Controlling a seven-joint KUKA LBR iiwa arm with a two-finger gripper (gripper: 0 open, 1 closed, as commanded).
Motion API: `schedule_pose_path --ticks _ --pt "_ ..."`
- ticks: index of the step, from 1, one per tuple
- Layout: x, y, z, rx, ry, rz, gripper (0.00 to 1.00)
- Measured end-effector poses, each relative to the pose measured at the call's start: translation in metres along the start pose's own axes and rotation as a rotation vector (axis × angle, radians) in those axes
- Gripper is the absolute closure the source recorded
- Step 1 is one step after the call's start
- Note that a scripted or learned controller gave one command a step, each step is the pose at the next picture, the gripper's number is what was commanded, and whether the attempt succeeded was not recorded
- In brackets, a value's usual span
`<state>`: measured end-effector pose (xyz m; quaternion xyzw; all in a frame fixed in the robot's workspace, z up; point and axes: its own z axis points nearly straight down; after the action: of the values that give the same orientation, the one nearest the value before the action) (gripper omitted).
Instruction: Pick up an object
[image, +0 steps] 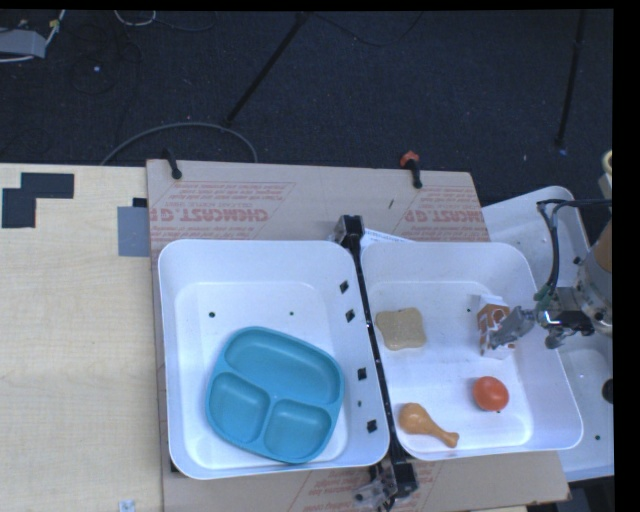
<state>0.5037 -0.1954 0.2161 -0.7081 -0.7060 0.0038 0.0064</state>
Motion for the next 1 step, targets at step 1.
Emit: schedule_pose_path --ticks 1 --pt "0.0000 0.0028 -0.0066 -0.013 -0.003 -0.003 0.00"
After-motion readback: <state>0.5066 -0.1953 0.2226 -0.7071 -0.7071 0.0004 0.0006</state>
